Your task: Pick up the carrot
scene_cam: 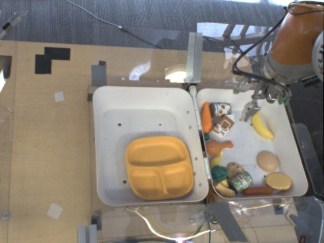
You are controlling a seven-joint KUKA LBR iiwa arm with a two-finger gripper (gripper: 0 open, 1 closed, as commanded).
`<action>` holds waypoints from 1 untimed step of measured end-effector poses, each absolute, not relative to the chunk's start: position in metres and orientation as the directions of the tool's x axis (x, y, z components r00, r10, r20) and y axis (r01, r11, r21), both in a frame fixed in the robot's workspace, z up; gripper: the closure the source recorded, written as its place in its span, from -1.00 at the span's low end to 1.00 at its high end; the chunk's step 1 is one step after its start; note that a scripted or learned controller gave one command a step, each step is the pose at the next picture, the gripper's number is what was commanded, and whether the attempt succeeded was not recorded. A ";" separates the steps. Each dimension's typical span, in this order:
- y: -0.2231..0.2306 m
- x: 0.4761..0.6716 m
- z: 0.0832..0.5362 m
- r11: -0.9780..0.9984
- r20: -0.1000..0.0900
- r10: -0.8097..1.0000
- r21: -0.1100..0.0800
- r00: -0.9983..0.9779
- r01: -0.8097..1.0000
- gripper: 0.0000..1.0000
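The carrot lay lengthwise against the left wall of the right bin, in the frame's right half, smooth orange plastic with a green stub at its lower end. Just right of it sat a small can and a red-and-white carton whose print was too small to read. The gripper hung over the upper middle of that bin, well right of the carrot and just left of a yellow banana; nothing sat between its fingers, and whether they were spread or pressed together could not be told.

Open white floor remained in the middle of the right bin, between the carton and a pale egg. The lower left corner was crowded: a drumstick, a dark green vegetable, a speckled cookie, a sausage and a round golden biscuit near the lower rim.

The left bin held a glossy orange divided tray toward its lower centre, leaving bare floor above and left. A metal divider stood between the bins at the top.
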State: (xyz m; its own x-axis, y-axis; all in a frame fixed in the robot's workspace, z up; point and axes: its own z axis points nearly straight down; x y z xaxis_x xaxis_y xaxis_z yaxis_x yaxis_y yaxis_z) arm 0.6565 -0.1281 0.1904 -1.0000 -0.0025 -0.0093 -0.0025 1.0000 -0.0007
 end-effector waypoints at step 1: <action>-0.166 0.619 0.090 1.000 -0.015 0.007 -0.002 -1.000 0.007 -1.00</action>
State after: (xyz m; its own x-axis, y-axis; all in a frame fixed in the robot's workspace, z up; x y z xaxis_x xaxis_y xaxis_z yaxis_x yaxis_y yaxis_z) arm 0.6193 -0.1657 0.0896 -0.9999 0.0074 -0.0152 0.0075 1.0000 -0.0024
